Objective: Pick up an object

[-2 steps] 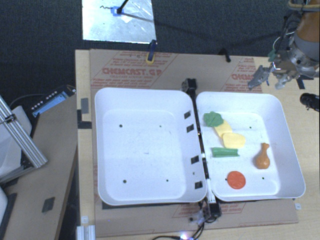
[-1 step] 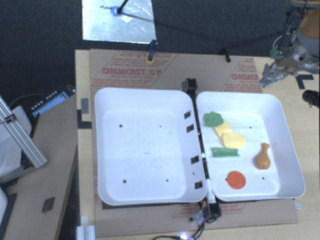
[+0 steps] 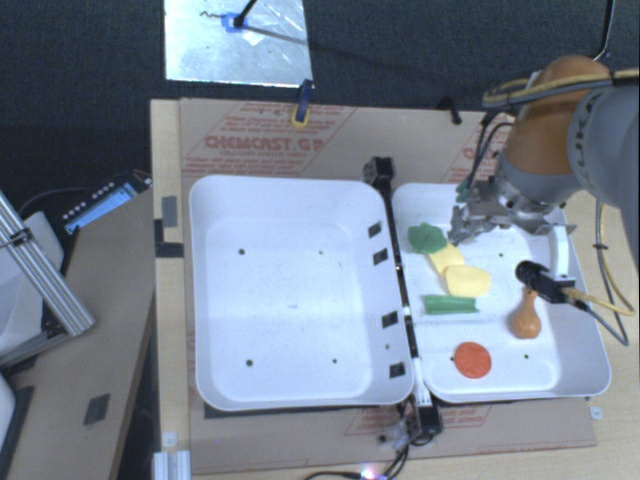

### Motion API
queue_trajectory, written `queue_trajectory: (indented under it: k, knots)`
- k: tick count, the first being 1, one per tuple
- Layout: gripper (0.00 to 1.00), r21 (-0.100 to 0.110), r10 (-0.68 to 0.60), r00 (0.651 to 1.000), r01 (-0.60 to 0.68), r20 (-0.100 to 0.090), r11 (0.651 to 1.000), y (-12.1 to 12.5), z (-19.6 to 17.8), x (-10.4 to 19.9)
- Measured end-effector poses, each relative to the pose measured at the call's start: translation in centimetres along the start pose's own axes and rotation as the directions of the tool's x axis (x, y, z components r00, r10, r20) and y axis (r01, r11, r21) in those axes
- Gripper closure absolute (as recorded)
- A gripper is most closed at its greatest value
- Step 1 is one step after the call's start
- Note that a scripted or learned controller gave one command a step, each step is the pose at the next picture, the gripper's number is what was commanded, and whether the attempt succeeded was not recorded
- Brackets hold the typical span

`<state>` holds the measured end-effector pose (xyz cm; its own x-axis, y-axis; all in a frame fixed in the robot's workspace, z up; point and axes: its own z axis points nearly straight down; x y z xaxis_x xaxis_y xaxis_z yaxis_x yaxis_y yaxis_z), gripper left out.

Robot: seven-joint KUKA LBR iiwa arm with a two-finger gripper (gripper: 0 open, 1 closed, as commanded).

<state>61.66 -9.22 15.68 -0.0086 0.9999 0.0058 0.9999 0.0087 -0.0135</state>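
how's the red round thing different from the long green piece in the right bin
The red round piece is a disc; the long green piece is a thin strip. The red one lies alone near the bin's front edge; the green one lies further back, right below a yellow piece. Both rest in the right bin.

My bench (image 3: pixel 170 298) carries a printed cardboard sheet (image 3: pixel 265 140), and two shallow white bins (image 3: pixel 290 293) rest side by side on it.
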Motion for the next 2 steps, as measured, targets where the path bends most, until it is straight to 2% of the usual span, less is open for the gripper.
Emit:
queue_trajectory:
  k: [1, 2]
  knots:
    - [1.00, -0.015, -0.006, 1.000, 0.006, 0.000, 1.000, -1.8, -2.8, 10.0]
    - [1.00, -0.025, -0.004, 1.000, 0.004, 0.002, 1.000, 0.4, -11.0, 17.0]
